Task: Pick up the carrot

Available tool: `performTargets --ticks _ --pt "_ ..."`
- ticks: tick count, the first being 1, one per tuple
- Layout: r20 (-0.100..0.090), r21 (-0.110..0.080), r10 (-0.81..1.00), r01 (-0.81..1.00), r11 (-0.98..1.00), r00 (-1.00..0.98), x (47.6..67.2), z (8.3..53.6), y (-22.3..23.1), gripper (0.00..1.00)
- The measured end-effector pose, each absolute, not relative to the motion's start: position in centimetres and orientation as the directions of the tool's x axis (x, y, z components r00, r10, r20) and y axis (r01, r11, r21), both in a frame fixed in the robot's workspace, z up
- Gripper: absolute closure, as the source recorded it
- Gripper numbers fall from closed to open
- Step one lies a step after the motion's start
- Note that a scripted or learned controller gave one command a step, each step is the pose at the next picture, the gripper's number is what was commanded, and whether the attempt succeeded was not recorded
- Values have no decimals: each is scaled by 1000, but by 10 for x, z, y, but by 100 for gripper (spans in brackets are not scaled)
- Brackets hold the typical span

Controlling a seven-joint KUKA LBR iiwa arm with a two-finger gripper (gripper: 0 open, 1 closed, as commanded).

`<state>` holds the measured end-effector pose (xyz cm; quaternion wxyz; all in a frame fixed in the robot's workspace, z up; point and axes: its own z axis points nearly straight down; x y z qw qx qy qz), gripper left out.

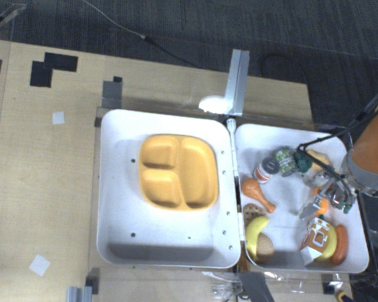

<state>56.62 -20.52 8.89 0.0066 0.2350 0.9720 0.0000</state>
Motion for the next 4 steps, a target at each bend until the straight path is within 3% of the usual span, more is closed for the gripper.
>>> performTargets --ticks 1,2,3,4 --pt "-14 6 609 609 793 -793 546 90 -164 0" --pt "-10 10 762 762 648 -648 514 89 -193 0" --pt "-7 6 721 721 693 -693 623 87 -204 0" --pt "-10 6 775 775 632 -632 572 89 -195 0"
